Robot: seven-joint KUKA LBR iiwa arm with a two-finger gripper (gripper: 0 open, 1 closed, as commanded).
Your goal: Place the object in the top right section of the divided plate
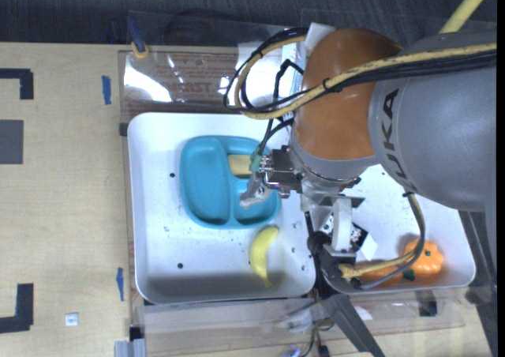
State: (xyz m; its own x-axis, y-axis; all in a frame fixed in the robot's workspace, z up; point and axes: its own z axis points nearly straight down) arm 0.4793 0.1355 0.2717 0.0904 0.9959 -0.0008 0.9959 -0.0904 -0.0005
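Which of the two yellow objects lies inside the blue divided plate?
The pale yellow block, in a section of the blue divided plate. The yellow banana lies outside, on the white bin floor.

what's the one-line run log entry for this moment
gripper over blue divided plastic plate | yellowish block in plate section | yellow banana on white bin

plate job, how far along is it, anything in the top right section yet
Partly done, it seems: a pale yellow piece already lies in a small section of the blue plate, next to the gripper. Whether that is the top right section I cannot tell. In hand: the gripper hangs over the plate's divider; nothing visibly held. Left, perhaps: the banana lies in the bin below the plate.
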